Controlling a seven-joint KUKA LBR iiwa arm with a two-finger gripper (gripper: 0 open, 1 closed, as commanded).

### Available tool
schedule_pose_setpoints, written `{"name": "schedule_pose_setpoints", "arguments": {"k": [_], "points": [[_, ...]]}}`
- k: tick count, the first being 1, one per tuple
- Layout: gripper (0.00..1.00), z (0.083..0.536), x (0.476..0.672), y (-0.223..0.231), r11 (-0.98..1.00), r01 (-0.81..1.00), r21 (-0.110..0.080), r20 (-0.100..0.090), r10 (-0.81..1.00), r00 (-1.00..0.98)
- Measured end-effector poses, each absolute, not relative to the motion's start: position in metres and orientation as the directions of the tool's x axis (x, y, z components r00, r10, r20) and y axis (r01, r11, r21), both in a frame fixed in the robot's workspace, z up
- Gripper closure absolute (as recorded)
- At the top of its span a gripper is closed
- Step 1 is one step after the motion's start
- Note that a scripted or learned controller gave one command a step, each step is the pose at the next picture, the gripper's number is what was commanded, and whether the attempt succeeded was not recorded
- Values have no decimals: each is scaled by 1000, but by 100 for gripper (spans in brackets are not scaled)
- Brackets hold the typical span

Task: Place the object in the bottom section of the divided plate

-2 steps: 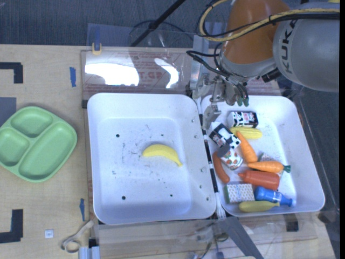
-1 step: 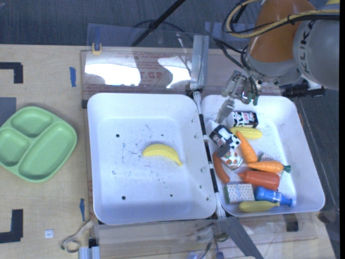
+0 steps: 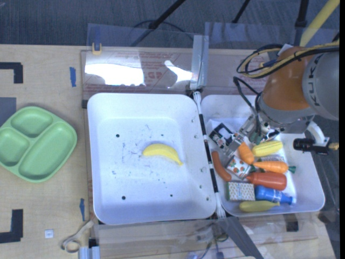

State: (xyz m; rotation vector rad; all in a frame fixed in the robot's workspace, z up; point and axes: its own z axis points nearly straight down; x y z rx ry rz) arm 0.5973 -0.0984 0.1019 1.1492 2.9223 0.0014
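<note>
Down at the near edge of the wooden bench point(image 3: 43, 209) a loop of tan cord point(image 3: 75, 240) lies slack, out of the action. Left side now: the pale green divided plastic plate point(image 3: 36, 143) waits on the bench, well apart from both bins, its long bottom section point(image 3: 48, 150) open and facing the bins, presumably staged there as the drop target. Moving right, the big shallow white left bin point(image 3: 108, 112) holds a lone yellow toy banana point(image 3: 162, 152) near its middle, lying flat, easy pickings by the look of it. Further right, the smaller white right bin point(image 3: 310, 198) is crowded: orange carrots, a red bottle, a corn cob, jumbled together. Over that clutter hangs the two-finger gripper point(image 3: 253, 129), and whether it's spread or closed I cannot tell; nothing visibly held.
</note>
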Motion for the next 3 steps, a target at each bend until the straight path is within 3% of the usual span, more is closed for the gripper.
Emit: {"name": "schedule_pose_setpoints", "arguments": {"k": [1,2,3], "points": [[0,89,660,-98,743,669,-11,13,669,-743],[0,186,620,-69,826,563,3,-4,563,-826],[0,185,561,-47,601,799,0,1,799,-601]]}}
